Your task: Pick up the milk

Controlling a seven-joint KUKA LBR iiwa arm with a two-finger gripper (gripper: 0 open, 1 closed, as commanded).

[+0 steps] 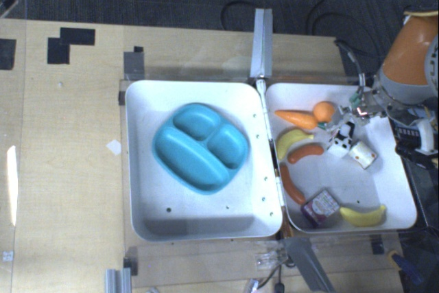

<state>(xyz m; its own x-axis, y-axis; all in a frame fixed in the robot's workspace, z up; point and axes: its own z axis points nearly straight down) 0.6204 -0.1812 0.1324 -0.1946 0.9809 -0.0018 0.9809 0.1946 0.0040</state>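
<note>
The milk (362, 154), a small white carton, lies on its side in the right bin (405, 206), near the far right part. The gripper (345, 128) is low in that bin, just left of the milk and beside the orange (324, 110). Its fingers are spread apart and pinch nothing. The left bin (140, 147) has a blue plate (199, 147).

Light: bright, even, from overhead.
Shadows: a soft grey one along the near inner wall of the shallow white left bin (137, 147), below the glossy blue divided plate (200, 146).
Glare: pale streak far left of that bin.
Sharpness: slightly soft throughout; small items right of it blur.
</note>
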